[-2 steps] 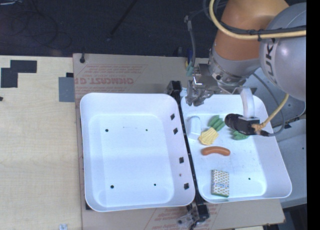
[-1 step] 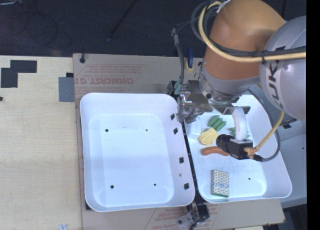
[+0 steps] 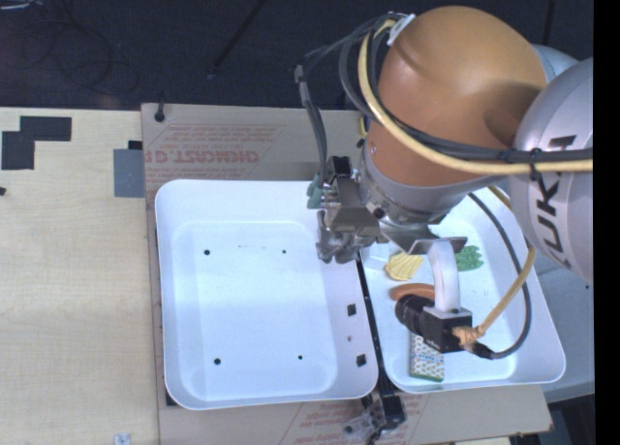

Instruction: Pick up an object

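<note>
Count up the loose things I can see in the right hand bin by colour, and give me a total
Yellow: 1, the yellow piece.
Green: 1, the green piece.
Orange: 1, the orange piece.
Patterned: 1, the patterned packet.
Total: 4 visible in the right bin; the arm covers part of it, so more may be hidden.

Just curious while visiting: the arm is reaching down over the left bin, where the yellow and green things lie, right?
Not quite. The camera view shows the arm over the right bin; the yellow thing and green thing lie there.
</note>
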You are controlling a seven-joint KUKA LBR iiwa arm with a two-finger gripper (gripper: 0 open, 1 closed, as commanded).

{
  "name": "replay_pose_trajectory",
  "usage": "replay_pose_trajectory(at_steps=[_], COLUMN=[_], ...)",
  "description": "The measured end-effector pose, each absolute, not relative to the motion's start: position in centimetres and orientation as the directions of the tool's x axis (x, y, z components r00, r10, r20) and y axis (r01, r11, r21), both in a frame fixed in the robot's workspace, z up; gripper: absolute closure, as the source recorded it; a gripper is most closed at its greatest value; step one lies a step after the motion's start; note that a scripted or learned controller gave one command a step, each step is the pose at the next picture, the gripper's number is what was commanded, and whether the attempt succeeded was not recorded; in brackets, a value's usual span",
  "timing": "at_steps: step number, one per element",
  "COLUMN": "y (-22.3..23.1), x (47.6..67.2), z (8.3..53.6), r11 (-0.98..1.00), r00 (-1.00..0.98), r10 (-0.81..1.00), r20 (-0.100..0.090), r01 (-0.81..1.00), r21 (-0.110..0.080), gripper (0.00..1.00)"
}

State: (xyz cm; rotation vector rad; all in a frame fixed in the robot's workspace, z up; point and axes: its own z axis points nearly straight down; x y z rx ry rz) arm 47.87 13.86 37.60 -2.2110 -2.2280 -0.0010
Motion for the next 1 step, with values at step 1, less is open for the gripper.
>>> replay_pose_trajectory(at_steps=[1], y=[16.93], x=[49.79], z=[46.78], r11=[0.004], r00=[-0.004], r10=[1.0], r20=[0.003], r01=[1.0], r21=[0.007], gripper=[1.0])
